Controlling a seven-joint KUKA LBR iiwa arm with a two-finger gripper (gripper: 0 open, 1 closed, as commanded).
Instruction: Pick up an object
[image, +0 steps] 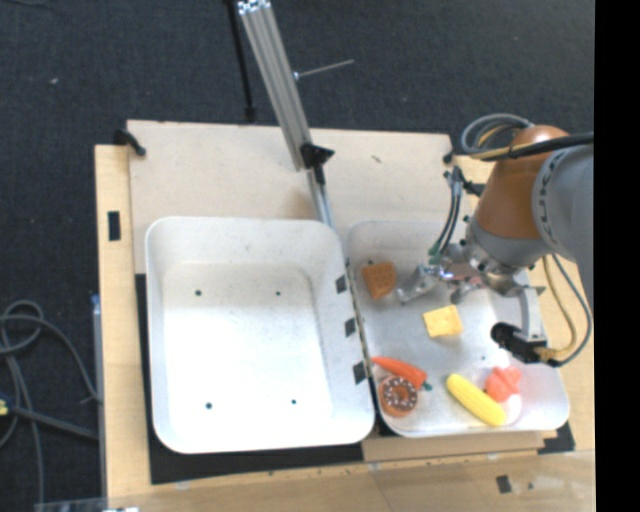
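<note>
My gripper (437, 290) hangs over the back half of the right bin (530, 420), with the grey arm and its orange band coming in from the right. Its two metal fingers stand spread apart, with nothing between them. A yellow block (442, 321) lies just in front of the gripper. A brown block (378, 279) lies close to the left fingertip. Along the bin's front lie an orange carrot (398, 369), a round red-brown piece (399, 396), a yellow banana (475, 399) and a red-pink piece (505, 381).
The left bin (250, 335) sits beside the right one, their rims touching along the middle. A slanted metal rail (285, 90) rises behind the bins. Black cables trail from the wrist over the right bin's right side.
</note>
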